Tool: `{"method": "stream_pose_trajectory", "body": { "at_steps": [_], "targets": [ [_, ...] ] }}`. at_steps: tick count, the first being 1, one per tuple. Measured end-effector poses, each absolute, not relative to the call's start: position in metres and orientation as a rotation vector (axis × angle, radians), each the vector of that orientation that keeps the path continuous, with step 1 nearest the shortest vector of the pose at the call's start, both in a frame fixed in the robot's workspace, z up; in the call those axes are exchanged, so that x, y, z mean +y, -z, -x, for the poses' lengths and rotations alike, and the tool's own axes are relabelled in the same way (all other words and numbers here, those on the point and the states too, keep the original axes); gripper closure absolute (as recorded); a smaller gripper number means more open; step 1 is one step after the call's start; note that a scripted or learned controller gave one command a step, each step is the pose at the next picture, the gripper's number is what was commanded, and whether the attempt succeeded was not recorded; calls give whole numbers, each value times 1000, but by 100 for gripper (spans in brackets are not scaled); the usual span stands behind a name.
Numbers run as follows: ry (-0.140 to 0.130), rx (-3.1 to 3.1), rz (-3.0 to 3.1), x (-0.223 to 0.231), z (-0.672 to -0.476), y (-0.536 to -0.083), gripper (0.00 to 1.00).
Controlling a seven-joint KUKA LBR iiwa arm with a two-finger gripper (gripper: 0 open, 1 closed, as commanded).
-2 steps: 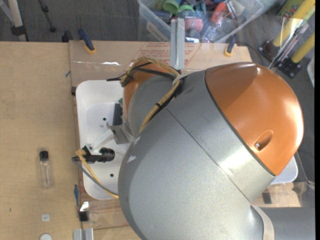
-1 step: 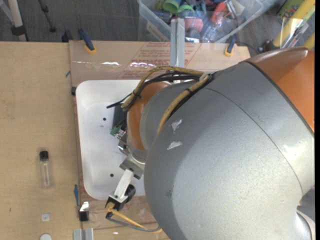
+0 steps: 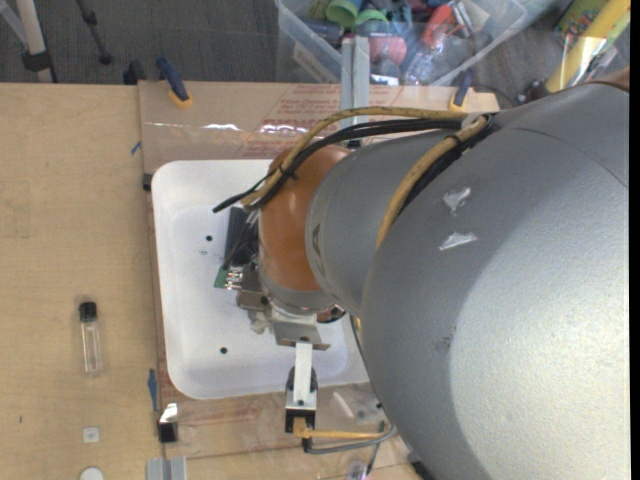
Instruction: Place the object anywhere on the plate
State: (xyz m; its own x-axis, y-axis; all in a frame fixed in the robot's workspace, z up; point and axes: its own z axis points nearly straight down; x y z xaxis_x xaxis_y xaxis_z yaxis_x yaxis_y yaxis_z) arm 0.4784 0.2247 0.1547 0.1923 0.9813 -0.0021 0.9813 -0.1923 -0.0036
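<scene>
My grey arm with its orange band (image 3: 290,228) reaches in from the right and covers most of the view. The wrist hangs over the white bin (image 3: 185,298), and the gripper (image 3: 268,313) sits under it near the bin's middle. The arm hides the bin's right half and whatever lies beneath it. The bare part of the bin floor on the left carries two tiny dark specks (image 3: 209,238).
A small clear vial with a black cap (image 3: 90,336) lies on the wooden bench left of the bin. A clear tub of coloured toys (image 3: 400,13) stands beyond the bench at the top. A blue clamp (image 3: 176,86) sits at the bench's back edge.
</scene>
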Motion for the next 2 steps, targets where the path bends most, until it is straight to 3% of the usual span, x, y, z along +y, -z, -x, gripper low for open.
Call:
{"method": "stream_pose_trajectory", "body": {
  "at_steps": [1,2],
  "targets": [
    [-3,-1368,2828,226,-490,-340,100],
    [-9,-1043,2963,225,-478,-221,100]
  ]
}}
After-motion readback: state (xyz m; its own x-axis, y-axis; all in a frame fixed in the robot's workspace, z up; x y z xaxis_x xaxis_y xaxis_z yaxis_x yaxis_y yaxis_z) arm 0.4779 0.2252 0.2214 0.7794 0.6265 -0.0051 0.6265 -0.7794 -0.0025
